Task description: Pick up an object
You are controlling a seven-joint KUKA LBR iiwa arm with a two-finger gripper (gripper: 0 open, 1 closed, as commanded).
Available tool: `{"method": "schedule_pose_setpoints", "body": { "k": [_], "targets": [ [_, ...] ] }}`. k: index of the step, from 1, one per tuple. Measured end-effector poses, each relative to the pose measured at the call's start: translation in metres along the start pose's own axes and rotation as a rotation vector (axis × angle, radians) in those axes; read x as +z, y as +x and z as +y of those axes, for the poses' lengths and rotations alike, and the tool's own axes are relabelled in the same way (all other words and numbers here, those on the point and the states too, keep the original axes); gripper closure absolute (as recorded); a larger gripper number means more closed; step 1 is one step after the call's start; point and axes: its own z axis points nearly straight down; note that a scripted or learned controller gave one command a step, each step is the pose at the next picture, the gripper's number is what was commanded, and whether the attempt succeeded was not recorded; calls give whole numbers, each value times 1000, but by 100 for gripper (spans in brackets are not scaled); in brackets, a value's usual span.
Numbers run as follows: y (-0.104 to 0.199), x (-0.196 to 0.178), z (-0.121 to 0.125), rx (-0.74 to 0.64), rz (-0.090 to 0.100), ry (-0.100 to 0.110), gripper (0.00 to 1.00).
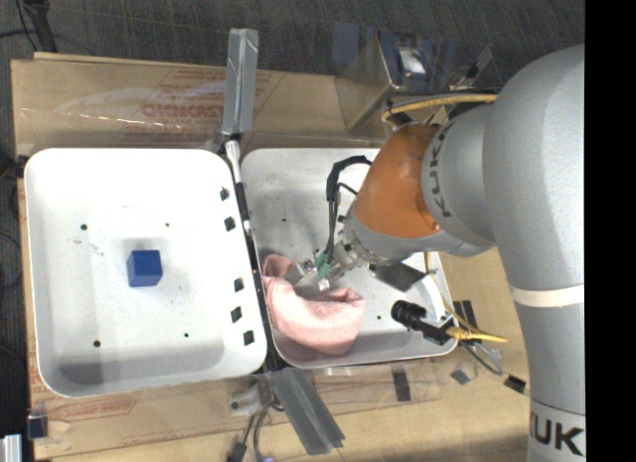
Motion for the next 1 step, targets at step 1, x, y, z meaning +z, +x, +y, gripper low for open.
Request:
{"method": "schedule_pose_setpoints", "body": {
  "k": [1],
  "targets": [
    [3, 1, -5, -4, 2, 2, 0]
  ]
}}
